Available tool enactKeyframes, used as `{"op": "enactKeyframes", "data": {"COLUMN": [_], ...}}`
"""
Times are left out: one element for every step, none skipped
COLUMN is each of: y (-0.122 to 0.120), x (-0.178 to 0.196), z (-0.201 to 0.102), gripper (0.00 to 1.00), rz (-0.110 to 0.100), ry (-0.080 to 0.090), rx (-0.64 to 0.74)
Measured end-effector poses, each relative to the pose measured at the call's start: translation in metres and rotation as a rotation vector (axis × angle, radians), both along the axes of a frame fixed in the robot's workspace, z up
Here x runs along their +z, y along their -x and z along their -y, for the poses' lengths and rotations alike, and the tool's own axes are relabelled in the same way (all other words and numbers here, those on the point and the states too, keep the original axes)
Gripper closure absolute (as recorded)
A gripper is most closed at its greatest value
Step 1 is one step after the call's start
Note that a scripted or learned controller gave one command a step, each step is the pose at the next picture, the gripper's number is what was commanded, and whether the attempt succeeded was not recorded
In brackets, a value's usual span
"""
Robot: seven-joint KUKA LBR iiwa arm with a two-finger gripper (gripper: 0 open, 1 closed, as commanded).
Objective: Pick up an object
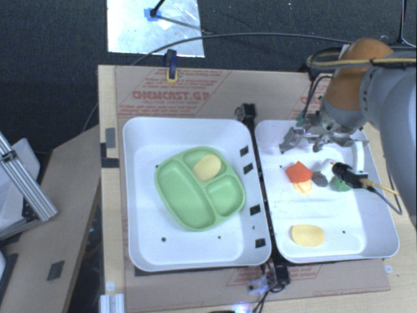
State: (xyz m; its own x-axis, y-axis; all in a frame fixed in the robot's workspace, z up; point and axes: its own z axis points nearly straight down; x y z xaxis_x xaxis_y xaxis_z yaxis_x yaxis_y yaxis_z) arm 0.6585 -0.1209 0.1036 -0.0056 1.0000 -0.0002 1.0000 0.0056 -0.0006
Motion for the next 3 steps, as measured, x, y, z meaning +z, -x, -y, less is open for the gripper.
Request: {"op": "enactKeyframes", "data": {"y": [-0.001,-0.002,-0.003], "x": [-0.019,-0.007,0.037], "z": [-0.001,-0.001,-0.002], "gripper": [0.0,1.0,1.0], "rz": [0.001,0.005,0.005], "ry": [0.0,0.001,0.0], "rx": [0.0,0.003,-0.001]}}
